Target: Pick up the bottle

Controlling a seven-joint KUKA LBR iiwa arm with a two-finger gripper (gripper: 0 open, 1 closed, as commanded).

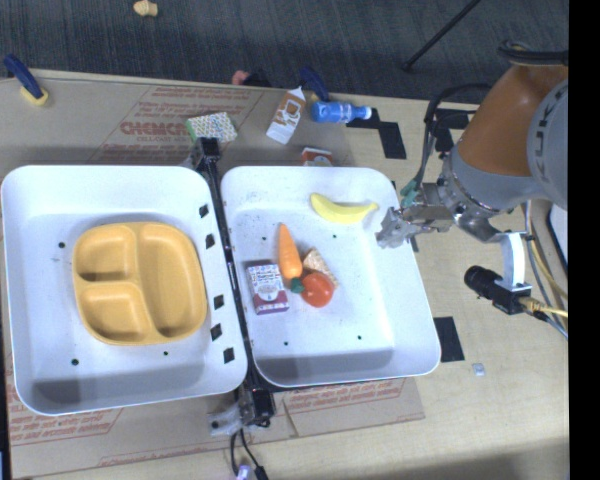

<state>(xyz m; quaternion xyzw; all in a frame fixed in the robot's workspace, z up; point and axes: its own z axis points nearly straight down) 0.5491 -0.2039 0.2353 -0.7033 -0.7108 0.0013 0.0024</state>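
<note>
Glossy plastic bins (410,298), matt tray (140,280) — bench (160,108) seemingly cardboard.

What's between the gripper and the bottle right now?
In the camera view, just bare bench and a black tape patch lie between the gripper, at the right bin's rim, and the blue bottle beyond it.

Tool (395,230) fingers — too small, indistinct

The grey arm (515,138) reached in from the right, its orange band showing high at the right edge above the wrist. Its gripper (392,230) pointed left and sat low at the right side of the scene, with nothing visible in its grasp.
</note>
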